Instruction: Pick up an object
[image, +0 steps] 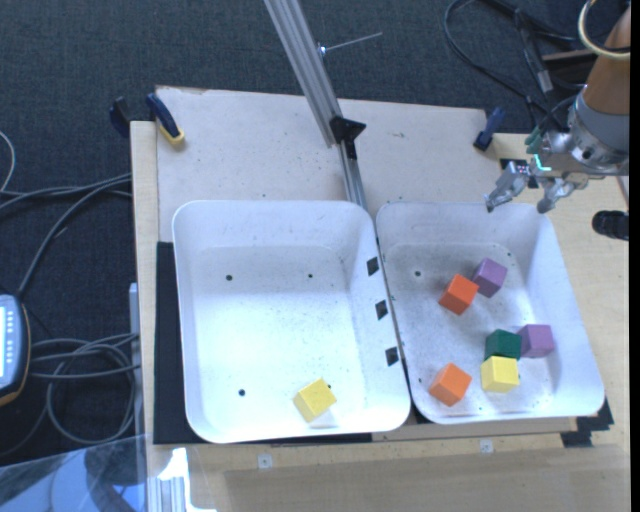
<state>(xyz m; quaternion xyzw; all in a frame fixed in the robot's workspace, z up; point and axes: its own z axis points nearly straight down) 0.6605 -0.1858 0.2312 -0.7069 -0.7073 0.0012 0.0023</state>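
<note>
Bench bears two white bins. Gripper hangs over the right bin's far rim, fingers spread, holding nothing. Six cubes lie inside, nearest the purple cube.

Blue-and-yellow clamp at desk's far left corner, blue clamp at far right corner, metal pole slanting over far edge, cables beyond left edge

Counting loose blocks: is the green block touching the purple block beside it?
Touching. The camera view shows the green block pressed against the purple block with no bin floor visible between them.
</note>
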